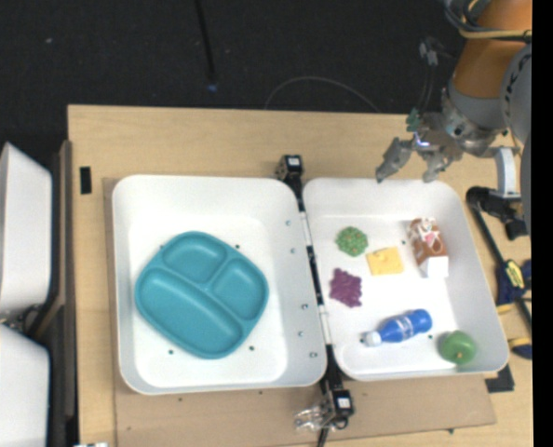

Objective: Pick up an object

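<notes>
Open, empty hand (414, 164) hovering at 12 o'clock over the right bin (481, 361), poised to choose among 6 objects.

Arm poised high at the upper right, gripper spread

The grey arm, orange band above its wrist, reaches in from the right; its gripper (412, 164) points down and leftward with both fingers (392, 161) splayed apart, nothing between them.
</notes>
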`<state>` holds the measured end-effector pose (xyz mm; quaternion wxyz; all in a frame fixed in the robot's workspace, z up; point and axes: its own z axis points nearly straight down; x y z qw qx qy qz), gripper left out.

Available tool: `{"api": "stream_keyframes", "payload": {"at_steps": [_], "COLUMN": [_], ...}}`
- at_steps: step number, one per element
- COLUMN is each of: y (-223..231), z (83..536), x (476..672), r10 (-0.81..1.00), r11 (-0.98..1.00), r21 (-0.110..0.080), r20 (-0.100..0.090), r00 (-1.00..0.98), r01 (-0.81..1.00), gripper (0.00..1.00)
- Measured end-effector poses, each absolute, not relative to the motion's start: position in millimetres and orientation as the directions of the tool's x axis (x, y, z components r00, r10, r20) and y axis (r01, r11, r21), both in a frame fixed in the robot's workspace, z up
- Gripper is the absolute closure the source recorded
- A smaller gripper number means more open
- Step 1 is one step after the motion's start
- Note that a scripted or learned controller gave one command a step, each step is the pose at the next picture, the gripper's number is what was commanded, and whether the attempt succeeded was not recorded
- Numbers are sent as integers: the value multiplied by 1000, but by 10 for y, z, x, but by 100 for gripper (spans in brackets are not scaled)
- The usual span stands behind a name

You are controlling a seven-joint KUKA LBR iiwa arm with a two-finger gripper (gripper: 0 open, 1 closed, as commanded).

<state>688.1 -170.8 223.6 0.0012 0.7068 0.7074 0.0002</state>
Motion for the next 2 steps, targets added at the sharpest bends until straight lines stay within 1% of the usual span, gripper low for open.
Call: {"api": "stream_keyframes", "payload": {"at_steps": [1, 2], "y": [-1709, -1652], "z": [1633, 1185], "x": [6822, 6842], "r10": [1000, 1000], "r11": [-1, 3], "r21": [-2, -1], "r20": [-2, -2], "r00": [1, -3], "r01": [1000, 1000], "gripper": [0, 0]}}
